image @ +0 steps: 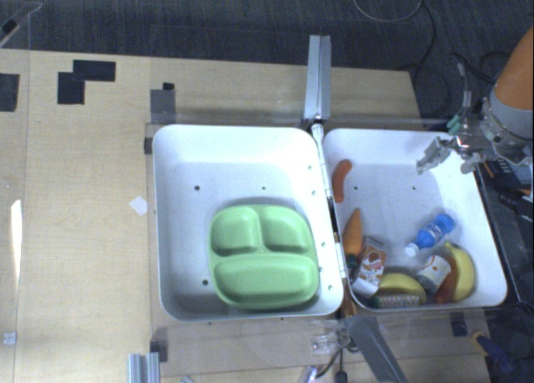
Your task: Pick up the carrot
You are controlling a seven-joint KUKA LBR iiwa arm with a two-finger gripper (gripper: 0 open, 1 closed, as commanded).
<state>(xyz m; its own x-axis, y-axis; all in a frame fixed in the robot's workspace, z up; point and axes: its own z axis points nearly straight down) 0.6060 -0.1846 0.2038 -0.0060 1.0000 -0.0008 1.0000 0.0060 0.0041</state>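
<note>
The carrot (354, 232) is orange and tapered. It lies near the left wall of the right bin (392, 143), pointing up the bin, with its lower end against a small carton (371, 265). My gripper (444, 161) hovers over the bin's far right corner, well to the right of and beyond the carrot. Its fingers are spread open with nothing between them.
A red-orange sausage (341, 180) lies just beyond the carrot. A blue-capped water bottle (431, 235), a can (434, 273) and two bananas (400, 284) (461, 271) crowd the bin's near right corner. The left bin (179, 206) holds a green divided plate (264, 255).
</note>
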